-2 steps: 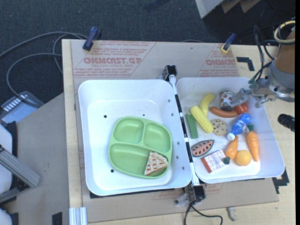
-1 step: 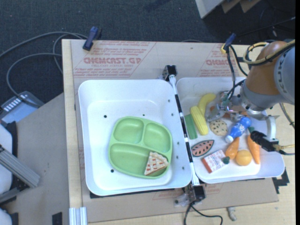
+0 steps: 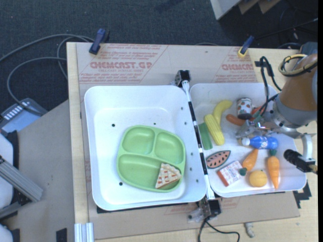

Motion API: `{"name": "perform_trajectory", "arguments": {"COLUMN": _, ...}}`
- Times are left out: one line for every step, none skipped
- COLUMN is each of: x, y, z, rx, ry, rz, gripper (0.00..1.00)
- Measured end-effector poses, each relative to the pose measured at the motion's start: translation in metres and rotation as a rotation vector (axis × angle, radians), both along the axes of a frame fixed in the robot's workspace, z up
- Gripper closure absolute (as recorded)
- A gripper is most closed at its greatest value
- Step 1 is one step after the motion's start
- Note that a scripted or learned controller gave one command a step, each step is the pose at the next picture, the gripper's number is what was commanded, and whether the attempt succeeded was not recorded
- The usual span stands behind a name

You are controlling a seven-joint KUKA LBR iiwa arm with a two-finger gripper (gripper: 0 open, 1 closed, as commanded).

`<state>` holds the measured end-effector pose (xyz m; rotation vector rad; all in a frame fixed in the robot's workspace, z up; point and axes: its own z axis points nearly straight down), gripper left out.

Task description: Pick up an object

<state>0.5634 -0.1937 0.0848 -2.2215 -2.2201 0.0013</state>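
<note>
Step in hand, as judged: approach and selection. The arm (image 3: 298,92) enters from the right edge of the frame and is lowered over the right bin (image 3: 202,92). The pincer (image 3: 254,126) sits low among the toys at the centre right of the frame, next to the blue bottle (image 3: 263,143). Whether it is apart or together cannot be told; no item is seen clamped in it.

Candidate objects lie in the right bin: a banana (image 3: 221,108), a corn cob (image 3: 214,129), a small can (image 3: 244,105), a watermelon slice (image 3: 218,159), two carrots (image 3: 273,169) and a lemon (image 3: 258,178).

Next move, as judged: settle on one item, close on it, then lift clear. The items are crowded, so a neighbour may be disturbed.

Surroundings: the left bin (image 3: 98,102) holds a green divided plate (image 3: 146,150) with a pizza slice (image 3: 167,176) in its lower right compartment. Both bins rest on a worktop (image 3: 151,59) covered with printed board. The floor (image 3: 40,14) at upper left is dark carpet.
</note>
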Motion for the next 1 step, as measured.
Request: {"name": "perform_trajectory", "arguments": {"x": -0.0554, "y": 0.02, "z": -0.0006, "rx": 0.0, "ry": 0.0, "rz": 0.0, "gripper": 0.0}}
